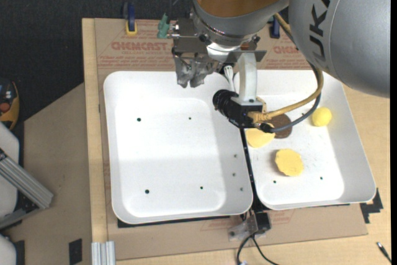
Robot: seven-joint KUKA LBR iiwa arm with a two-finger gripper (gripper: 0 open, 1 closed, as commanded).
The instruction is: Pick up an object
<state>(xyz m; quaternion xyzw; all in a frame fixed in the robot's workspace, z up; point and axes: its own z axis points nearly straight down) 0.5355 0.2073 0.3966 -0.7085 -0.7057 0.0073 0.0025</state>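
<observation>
Gripper (193, 74) hanging over far edge of left bin (124, 152), approx. mid-way along that edge, just left of divider between bins. Fingers pointing down, close together; nothing seen between them, so judged empty. Exact opening hard to read at this angle, cannot tell.

Left bin bare white floor w/ few small dark dots.

Candidates all in right bin (353, 152), i.e. right of and nearer than gripper:
- yellow wedge (258, 137), touching or just beside divider, closest to gripper. Partly under black hose fitting (232, 107) and brass end.
- brown disc (281, 125), just right of wedge, touching or overlapping it; cannot tell which.
- yellow round slice (289, 162), nearer again, apart from others.
- small yellow ball (321, 116), far right, well apart from rest.

Judgement: next move calls for travel right across divider and toward near side. Round slice stands clear, likely easiest target. Wedge nearest but crowded by disc and hose; risk of fouling.
</observation>
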